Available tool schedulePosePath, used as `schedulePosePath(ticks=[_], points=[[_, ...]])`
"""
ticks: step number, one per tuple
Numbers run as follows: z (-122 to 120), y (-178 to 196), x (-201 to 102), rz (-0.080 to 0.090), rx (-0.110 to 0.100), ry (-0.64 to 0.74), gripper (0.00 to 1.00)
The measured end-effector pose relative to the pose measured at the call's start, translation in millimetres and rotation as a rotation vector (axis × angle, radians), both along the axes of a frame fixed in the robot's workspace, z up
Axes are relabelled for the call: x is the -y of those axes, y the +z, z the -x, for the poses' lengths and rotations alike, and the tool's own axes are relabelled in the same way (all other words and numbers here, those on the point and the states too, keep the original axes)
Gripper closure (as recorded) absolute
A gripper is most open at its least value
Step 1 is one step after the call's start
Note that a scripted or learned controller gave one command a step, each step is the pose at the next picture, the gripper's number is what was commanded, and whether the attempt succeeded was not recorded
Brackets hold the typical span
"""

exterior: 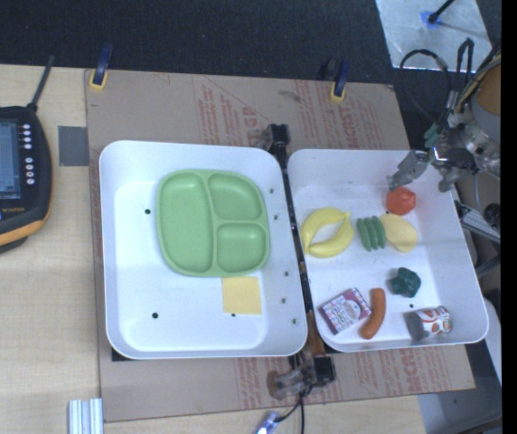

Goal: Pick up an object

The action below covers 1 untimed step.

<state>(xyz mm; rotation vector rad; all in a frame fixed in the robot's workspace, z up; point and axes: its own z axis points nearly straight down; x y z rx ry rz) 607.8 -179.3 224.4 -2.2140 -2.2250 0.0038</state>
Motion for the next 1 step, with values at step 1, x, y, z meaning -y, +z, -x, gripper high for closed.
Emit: schedulePosePath(ticks=[1], points=[[-35.7, -128.7, 30.6, 0.0, -0.003, 0.001, 0.0]])
